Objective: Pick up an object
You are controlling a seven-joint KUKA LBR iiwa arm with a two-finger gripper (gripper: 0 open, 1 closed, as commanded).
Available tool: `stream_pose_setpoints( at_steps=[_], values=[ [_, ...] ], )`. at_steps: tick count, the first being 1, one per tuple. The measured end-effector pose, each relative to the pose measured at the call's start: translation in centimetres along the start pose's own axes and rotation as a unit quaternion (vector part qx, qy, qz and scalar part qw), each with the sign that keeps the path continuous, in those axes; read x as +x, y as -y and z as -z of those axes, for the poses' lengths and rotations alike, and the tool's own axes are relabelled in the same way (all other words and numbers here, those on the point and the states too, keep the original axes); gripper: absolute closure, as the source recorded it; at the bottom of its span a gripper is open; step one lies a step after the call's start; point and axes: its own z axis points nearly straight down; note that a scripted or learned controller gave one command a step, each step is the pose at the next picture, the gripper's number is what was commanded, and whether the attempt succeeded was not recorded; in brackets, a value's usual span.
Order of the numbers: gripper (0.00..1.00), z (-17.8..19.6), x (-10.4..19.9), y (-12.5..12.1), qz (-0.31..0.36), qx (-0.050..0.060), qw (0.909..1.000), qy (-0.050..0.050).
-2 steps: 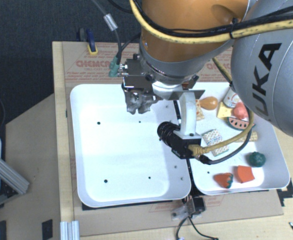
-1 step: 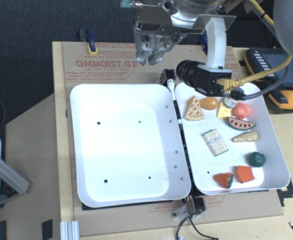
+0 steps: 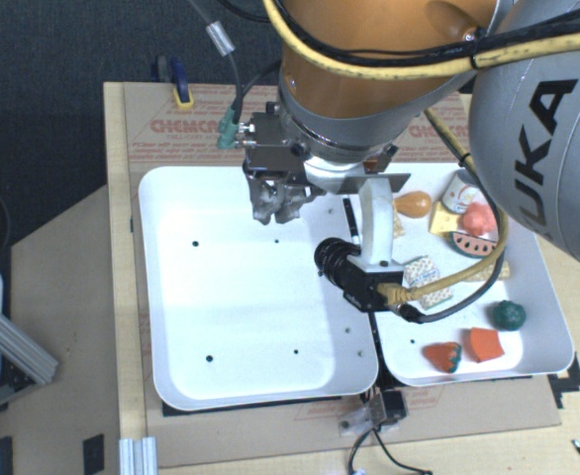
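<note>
My gripper (image 3: 275, 204) hangs under the big orange wrist over the far part of the left bin (image 3: 171, 265), near its back rim. Nothing shows beneath it on the white floor. The objects lie in the right bin (image 3: 552, 334): an orange egg-shaped piece (image 3: 415, 204), a pink item (image 3: 479, 220), a patterned packet (image 3: 420, 272), a green ball (image 3: 509, 315), an orange block (image 3: 485, 344) and a red piece with a green end (image 3: 443, 356). The arm hides the far part of the right bin.
A black cable bundle with a yellow hose (image 3: 369, 283) hangs from the arm over the rim between the bins. A small white can (image 3: 457, 192) and a yellow-edged wedge (image 3: 446, 222) lie at the right bin's back. A blue-yellow clamp (image 3: 180, 84) sits on the board's far left edge.
</note>
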Motion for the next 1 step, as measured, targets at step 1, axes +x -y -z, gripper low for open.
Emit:
stream_pose_setpoints(
  at_steps=[1],
  values=[
    [1.00,11.05,-0.02,-1.73,0.001,-0.012,0.9999,-0.005]
  ],
)
